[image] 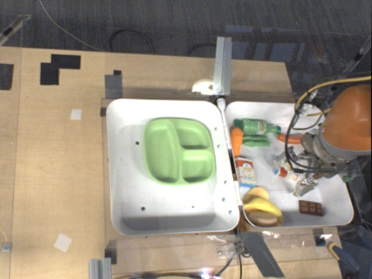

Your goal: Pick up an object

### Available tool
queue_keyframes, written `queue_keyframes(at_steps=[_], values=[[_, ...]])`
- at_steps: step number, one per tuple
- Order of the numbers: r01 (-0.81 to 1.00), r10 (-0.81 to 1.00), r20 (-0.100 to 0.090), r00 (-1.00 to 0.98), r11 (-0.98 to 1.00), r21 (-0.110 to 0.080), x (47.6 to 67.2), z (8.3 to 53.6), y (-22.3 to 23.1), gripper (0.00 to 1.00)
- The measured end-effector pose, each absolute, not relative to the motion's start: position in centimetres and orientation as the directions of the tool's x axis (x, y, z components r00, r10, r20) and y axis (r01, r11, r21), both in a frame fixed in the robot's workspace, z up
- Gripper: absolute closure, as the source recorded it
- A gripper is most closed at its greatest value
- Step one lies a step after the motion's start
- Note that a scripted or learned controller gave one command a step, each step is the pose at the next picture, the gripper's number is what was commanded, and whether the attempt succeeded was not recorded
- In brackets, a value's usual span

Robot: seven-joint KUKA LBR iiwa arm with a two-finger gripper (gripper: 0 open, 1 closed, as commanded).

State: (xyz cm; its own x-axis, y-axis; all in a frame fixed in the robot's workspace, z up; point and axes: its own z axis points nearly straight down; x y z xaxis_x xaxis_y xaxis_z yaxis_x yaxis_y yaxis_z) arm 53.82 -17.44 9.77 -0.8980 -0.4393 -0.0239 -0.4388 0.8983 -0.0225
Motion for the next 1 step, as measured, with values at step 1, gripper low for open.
queue_keyframes(at_steps=[1], values=[[-0.560, -0.560, -0.016, -0.828, 0.828, -0.014, 50.70, 9.10, -11.69, 0.00]])
